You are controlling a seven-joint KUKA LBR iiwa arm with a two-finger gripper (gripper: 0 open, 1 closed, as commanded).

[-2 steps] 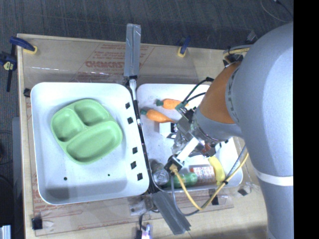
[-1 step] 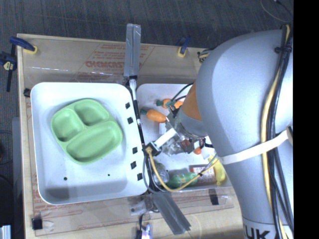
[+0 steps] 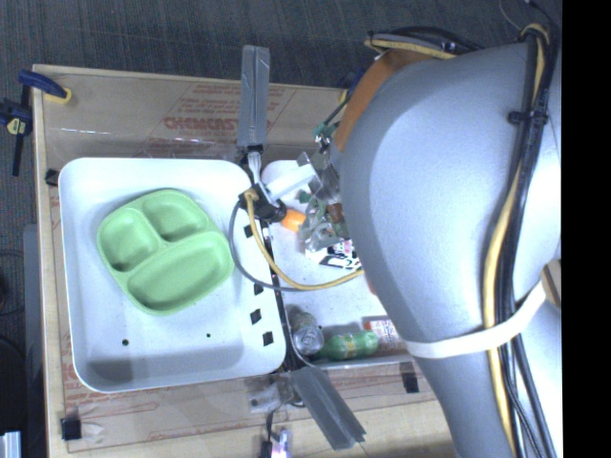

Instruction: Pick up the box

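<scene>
Bench: dark carpet runs along the top of the frame; below it a wooden bench (image 3: 143, 98) carries two white bins side by side.
Left bin: the left bin (image 3: 86, 351) fills the left half of the frame and holds a green divided plate (image 3: 167, 249).
Right bin: the right bin (image 3: 315, 270) sits at centre frame, mostly covered by the grey arm (image 3: 439, 198) that reaches in from the right.
Clutter: a metal can (image 3: 305, 332) and a green bottle (image 3: 346, 344) lie along the lower edge of that bin, just beside each other; an orange object (image 3: 293, 219) lies near the divider.
Box: you can judge the box (image 3: 332, 254) to be the printed black-and-white item at centre frame, half hidden under the arm's edge; its full outline is not readable.
Claw: the gripper (image 3: 320, 203) hangs low over the right bin, just above the box; how far it is open, and whether it has anything, you cannot tell.
Step in hand: closing in on the box.
Advice: centre the claw over the box, keep away from the orange object, and confirm the box lifts before you count it picked.
</scene>
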